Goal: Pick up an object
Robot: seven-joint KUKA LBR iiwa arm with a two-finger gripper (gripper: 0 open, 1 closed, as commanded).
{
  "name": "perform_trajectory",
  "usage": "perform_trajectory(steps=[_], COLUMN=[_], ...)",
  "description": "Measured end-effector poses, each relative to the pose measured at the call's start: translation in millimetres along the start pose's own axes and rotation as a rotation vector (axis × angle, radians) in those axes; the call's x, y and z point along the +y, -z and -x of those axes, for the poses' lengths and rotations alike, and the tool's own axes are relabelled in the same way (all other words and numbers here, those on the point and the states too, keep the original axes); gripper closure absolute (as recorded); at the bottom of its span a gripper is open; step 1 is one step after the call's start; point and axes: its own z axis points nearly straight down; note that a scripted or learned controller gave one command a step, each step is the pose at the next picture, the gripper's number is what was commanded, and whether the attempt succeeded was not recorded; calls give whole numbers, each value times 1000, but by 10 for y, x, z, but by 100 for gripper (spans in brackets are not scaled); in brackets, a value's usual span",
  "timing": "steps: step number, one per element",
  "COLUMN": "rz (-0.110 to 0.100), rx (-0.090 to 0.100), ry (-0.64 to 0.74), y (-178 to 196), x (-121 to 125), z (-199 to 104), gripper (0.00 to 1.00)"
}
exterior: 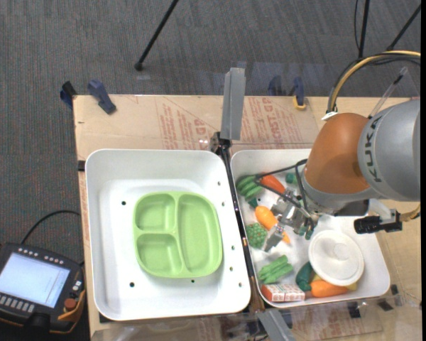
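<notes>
Grey carpet surrounds a cardboard-topped bench [163,119] carrying two white bins. Left bin [106,176]: one green divided plate [177,233]. Right bin [375,261]: toy food and a white bowl [336,256].

My gripper [278,236] hangs low near the right bin's left wall, above an orange carrot [265,217] and a green piece [255,234]. Finger state: I cannot tell.

Progress: nothing visibly lifted; I judge the grasp and lift remain.

Legible writing: "KUKA" on my arm. Red print on the cardboard is unreadable.

Robotics lab; teach pendant [34,284] on carpet; tripod legs [160,25]; clamped bench [156,123]
</notes>
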Motion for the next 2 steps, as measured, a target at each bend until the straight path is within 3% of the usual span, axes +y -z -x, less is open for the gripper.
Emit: perform_trajectory(steps=[1,2], rz=[-3,6], rx=[-13,-10], ry=[4,-216], y=[132,1415], x=[-19,374], z=[41,-217], gripper=[100,100])
